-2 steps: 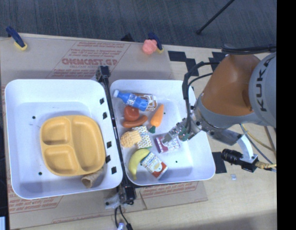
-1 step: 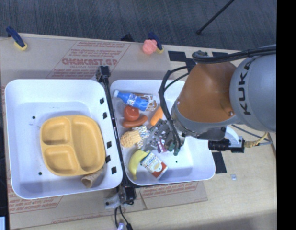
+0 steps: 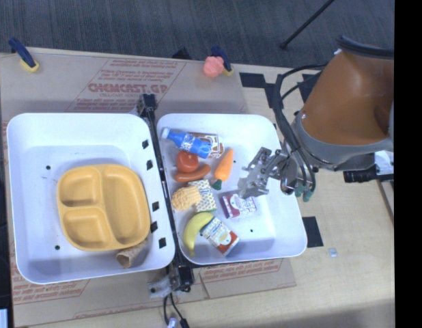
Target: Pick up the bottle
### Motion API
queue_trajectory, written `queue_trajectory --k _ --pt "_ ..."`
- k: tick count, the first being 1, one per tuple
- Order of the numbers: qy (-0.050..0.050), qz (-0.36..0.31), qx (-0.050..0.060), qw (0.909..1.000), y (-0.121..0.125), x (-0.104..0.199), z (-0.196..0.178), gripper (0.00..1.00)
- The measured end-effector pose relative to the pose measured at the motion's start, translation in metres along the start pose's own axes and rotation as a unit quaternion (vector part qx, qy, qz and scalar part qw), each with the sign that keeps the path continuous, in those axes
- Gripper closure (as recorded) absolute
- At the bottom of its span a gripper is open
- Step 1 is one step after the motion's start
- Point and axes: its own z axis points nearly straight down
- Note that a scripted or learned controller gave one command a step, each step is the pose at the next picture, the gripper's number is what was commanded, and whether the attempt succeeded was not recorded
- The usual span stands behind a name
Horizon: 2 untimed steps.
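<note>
The bottle (image 3: 192, 143) is small, with a blue cap and a blue-and-white label, and lies on its side at the far end of the right bin (image 3: 283, 219). My gripper (image 3: 255, 175) hangs over the right half of that bin, to the right of the bottle and a little nearer the front. It is well apart from the bottle, with an orange carrot (image 3: 224, 164) between them. The fingers stand open with nothing between them, just above a purple packet (image 3: 237, 205).
A red tomato (image 3: 187, 161), a sausage (image 3: 190, 175), a corn cob (image 3: 190, 197), a banana (image 3: 194, 228) and a small carton (image 3: 220, 236) crowd the right bin's left half. The left bin (image 3: 23, 183) holds a yellow divided plate (image 3: 102, 206) and a brown cone (image 3: 131, 256).
</note>
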Motion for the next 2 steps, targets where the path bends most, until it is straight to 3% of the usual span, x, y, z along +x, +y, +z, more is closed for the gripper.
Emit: queue_trajectory --k 1,2 --pt "0.002 -0.118 0.000 0.9930 0.004 0.002 0.103 1.00" --pt "-0.001 -0.274 0.000 0.9618 -0.002 -0.001 0.034 1.00"
